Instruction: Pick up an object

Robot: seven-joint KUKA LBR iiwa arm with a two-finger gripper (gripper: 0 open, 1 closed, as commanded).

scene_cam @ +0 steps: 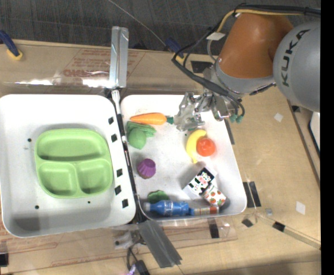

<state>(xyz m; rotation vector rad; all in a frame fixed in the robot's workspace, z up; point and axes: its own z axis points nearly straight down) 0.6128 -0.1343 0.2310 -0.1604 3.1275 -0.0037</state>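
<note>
The right bin (172, 176) holds an orange carrot (148, 118), a green leafy piece (138, 135), a purple piece (146, 168), a yellow banana (193, 141) touching a red-orange tomato (205, 147), a black-and-white carton (200, 182), a spotted red-and-white box (215, 199) and a blue bottle (169, 208) lying along the front wall. My gripper (188, 119) hangs over the bin's back right part, just above the banana and right of the carrot's green tip. Nothing shows between its fingers.
The left bin (12, 153) holds a green divided tray (73, 162). A metal post (119, 56) stands at the back between the bins. Cables (195, 50) loop from the orange wrist band over the right bin's back edge.
</note>
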